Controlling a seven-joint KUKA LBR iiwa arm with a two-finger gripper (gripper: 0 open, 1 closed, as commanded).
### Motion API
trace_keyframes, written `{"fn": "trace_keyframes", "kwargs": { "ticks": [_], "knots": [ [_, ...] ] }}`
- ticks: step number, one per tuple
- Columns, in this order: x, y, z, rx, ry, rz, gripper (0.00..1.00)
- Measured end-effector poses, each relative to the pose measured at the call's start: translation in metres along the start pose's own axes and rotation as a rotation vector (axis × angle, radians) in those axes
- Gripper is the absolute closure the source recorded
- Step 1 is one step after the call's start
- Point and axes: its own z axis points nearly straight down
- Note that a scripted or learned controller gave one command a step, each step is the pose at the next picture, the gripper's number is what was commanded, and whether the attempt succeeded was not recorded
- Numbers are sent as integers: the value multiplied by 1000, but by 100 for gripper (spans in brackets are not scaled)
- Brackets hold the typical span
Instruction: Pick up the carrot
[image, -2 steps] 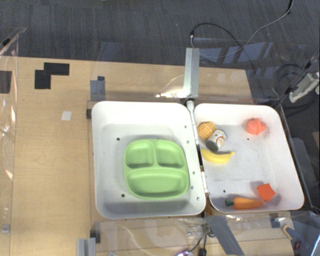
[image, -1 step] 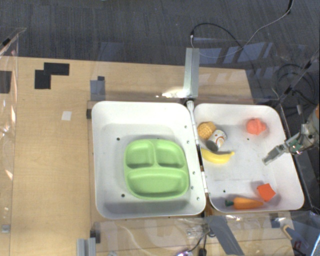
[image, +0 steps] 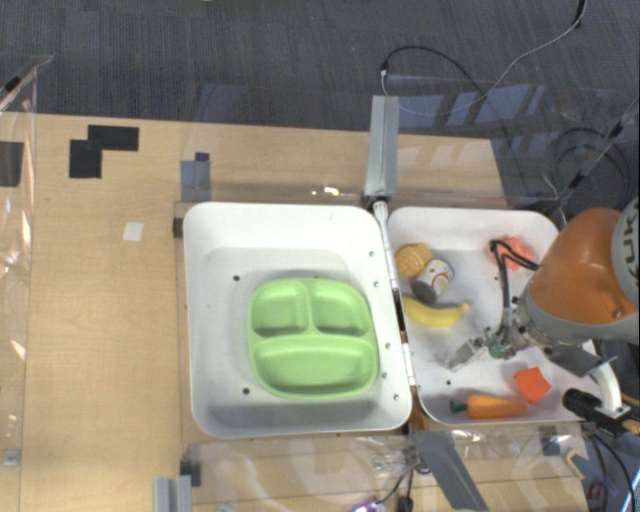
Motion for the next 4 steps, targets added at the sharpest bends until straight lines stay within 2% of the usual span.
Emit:
{"fn": "trace_keyframes", "kwargs": {
  "ticks": [1,2,3,4],
  "knots": [
    [-69,25,-82,12,3,502,0],
    [7,-1,-36,13,6,297,0],
    [-95,25,-50,12,2,516,0],
    [-16,13,-75,12,5,332,0]
  ]
}}
